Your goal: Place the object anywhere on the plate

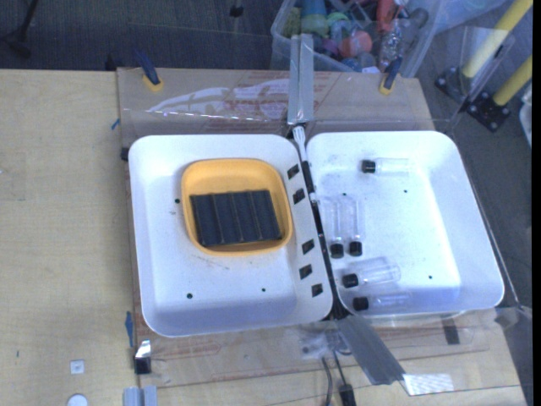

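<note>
Yellow plate [196, 180] sits in the left bin [156, 252], the bin farther from the side the arm comes in on. A black ribbed slab [237, 216] lies flat on the plate, inside its rim. Gripper state: cannot tell.

Right bin [473, 227], on the arm's side, holds five clear vials with black caps, all lying down:
- One vial [387, 167] lies near the far wall.
- A pair [347, 220] lies side by side close to the divider, caps toward the near edge.
- Two more [376, 273] [389, 299] lie near the near wall.

Small black tabs [297, 196] run along the seam between the bins. Beyond the bins stands a clear tote of coloured toys [355, 15]. The wooden bench [51, 227] lies left of both bins.
</note>
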Tool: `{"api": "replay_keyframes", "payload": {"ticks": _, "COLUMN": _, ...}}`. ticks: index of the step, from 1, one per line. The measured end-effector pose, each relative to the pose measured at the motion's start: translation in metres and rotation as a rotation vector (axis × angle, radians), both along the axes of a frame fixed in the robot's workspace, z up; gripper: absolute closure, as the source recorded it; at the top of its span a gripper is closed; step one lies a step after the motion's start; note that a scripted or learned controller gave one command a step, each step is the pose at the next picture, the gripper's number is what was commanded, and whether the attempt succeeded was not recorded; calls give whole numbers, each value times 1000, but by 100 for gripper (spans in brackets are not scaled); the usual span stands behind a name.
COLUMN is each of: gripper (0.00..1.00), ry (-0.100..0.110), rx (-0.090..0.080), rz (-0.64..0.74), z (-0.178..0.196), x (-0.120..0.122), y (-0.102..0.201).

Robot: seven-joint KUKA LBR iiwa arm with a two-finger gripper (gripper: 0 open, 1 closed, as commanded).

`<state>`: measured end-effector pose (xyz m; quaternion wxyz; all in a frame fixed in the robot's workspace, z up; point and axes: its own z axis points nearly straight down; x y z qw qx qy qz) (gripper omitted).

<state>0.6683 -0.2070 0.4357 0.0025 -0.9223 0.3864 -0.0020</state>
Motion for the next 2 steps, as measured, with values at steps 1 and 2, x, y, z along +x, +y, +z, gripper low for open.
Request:
{"api": "replay_keyframes", "payload": {"ticks": 1, "gripper": 100, "ry": 1, "rx": 0, "rz": 213, "z": -1, "x": 0, "y": -7}}
{"api": "replay_keyframes", "payload": {"ticks": 2, "gripper": 100, "ry": 1, "rx": -1, "rz": 598, "z": -1, "x": 0, "y": -12}}
